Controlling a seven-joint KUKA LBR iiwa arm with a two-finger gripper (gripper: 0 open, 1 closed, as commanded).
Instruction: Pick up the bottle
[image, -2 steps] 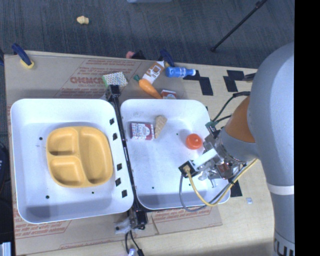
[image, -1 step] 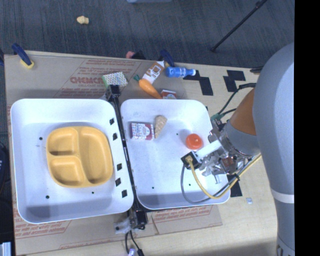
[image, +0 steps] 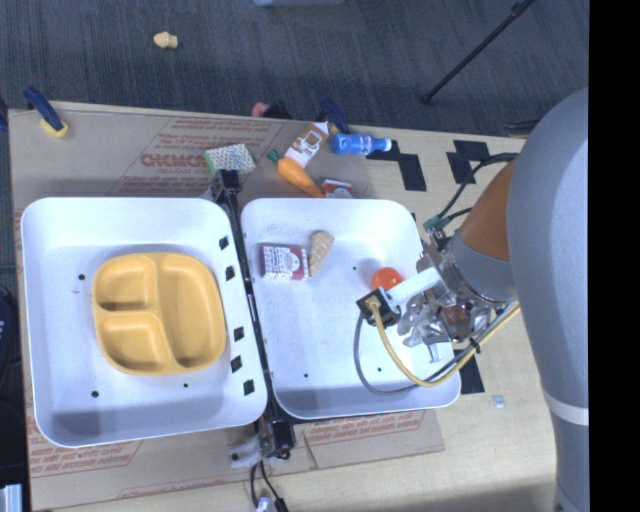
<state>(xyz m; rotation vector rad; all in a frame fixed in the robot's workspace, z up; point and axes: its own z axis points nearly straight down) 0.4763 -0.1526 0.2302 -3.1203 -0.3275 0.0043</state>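
Observation:
A small blue bottle lies on its side on the cardboard behind the right bin. Just left of it lies a white bottle with an orange label. My gripper hangs low over the right side of the right bin, far from both bottles, with a yellow cable looping under it. A red-orange ball sits just up and left of the gripper. I see nothing held in the gripper.
In the right bin there are a red and white packet and a tan cone-shaped piece. The left bin holds a yellow divided plate. A carrot and a green sponge lie behind the bins.

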